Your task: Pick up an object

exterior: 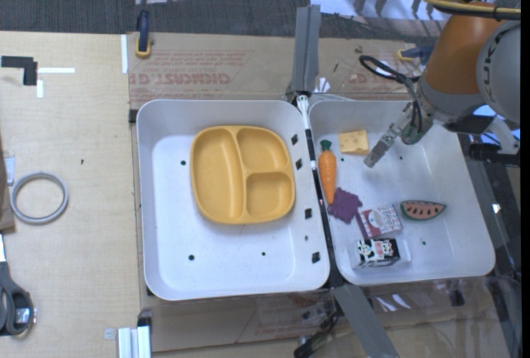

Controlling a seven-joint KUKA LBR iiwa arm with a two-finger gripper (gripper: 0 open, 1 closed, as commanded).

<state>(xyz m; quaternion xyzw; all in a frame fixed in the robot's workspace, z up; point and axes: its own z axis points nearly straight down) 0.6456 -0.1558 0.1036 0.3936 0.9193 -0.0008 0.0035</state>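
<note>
The gripper [378, 154] hangs low over the right bin [464, 257], just right of the cheese wedge [354, 142], with nothing visibly between its fingers; how far they are parted cannot be told. The carrot [328, 171] lies along the bin's left wall, with the purple piece [344, 205], small carton [380, 221], black-and-white box [378, 251] and watermelon slice [423, 210] nearer the front. The yellow divided plate [243, 175] sits in the left bin [166, 207].

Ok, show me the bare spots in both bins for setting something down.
Left bin: bare floor in front of and left of the yellow divided plate. Right bin: bare between the watermelon slice and front wall. Crowded around the carrot, purple piece and small cartons.
</note>
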